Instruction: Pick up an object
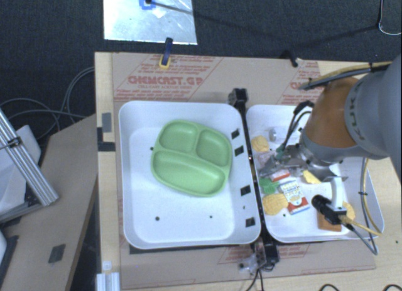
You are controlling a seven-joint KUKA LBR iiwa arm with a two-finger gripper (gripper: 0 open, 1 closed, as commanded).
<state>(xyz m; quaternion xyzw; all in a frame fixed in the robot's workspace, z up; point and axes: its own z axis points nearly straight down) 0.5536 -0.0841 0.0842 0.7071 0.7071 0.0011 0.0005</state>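
Observation:
My gripper (275, 163) is down in the right bin (370, 202), at its left-centre, among a pile of small items. Around it lie a yellow round piece (259, 143), a green piece (268, 186), a red and white box (293, 195) and another yellow round piece (273, 204). A brown block (328, 222) lies near the bin's front edge. The grey arm with its orange band (330, 120) covers the back right of the bin. The clutter hides whether anything is held.
The left bin (135, 158) holds a green divided plate (190, 158). A black-clipped ridge (246, 158) separates the bins. A foil sheet (149, 7) lies behind the bench and a metal frame (25, 164) stands at the left.

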